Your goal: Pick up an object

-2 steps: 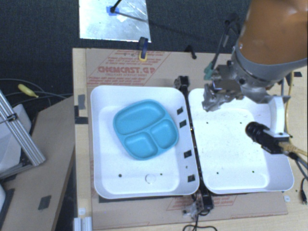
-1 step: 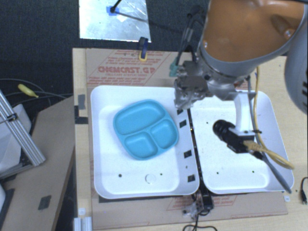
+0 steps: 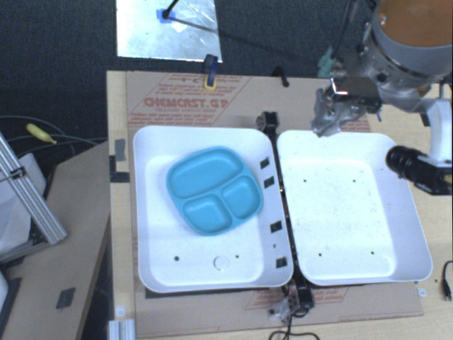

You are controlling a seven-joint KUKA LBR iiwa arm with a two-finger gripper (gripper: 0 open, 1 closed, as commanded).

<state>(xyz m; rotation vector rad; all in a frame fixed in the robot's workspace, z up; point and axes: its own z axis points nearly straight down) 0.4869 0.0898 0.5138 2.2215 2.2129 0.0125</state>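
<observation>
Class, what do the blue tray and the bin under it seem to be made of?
Tray: likely moulded plastic, matte blue, with three smooth, rounded compartments. Bin: probably plastic, white and slightly glossy, with rounded corners; the look leaves that open.

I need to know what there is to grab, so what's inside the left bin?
The left bin holds one blue divided plate with three compartments, lying flat. Whatever is under the plate is covered.

Grey arm upper right, tool (image 3: 327,122) pointing down
</observation>
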